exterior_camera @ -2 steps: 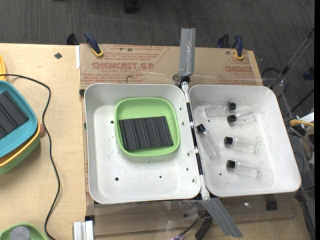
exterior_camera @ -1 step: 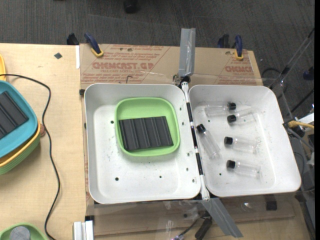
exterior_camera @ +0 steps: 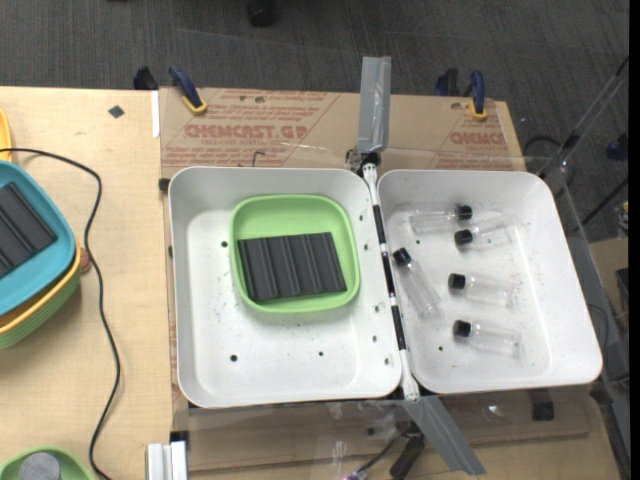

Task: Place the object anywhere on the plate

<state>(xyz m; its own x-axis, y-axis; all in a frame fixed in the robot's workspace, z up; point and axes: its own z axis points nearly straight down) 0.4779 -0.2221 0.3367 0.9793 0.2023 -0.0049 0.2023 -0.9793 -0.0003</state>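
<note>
A pale wooden counter [exterior_camera: 80, 368] stands on dark carpet [exterior_camera: 420, 18]. The left bin [exterior_camera: 200, 358] holds a green plate [exterior_camera: 290, 218] with a dark ribbed mat [exterior_camera: 292, 266]. Five clear capped tubes [exterior_camera: 480, 286] lie in the right bin [exterior_camera: 560, 348], well apart from the plate. Brown cardboard [exterior_camera: 300, 123] is clamped behind both bins.

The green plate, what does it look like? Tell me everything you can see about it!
The green plate is light green, squarish with rounded corners and a raised rim, and looks like plastic. It sits flat in the left white bin, nearer the bin's far side. On it lies a dark grey ribbed pad, covering most of its middle and tilted slightly. The little clear tubes with black caps are in the other bin, apart from it.
</note>
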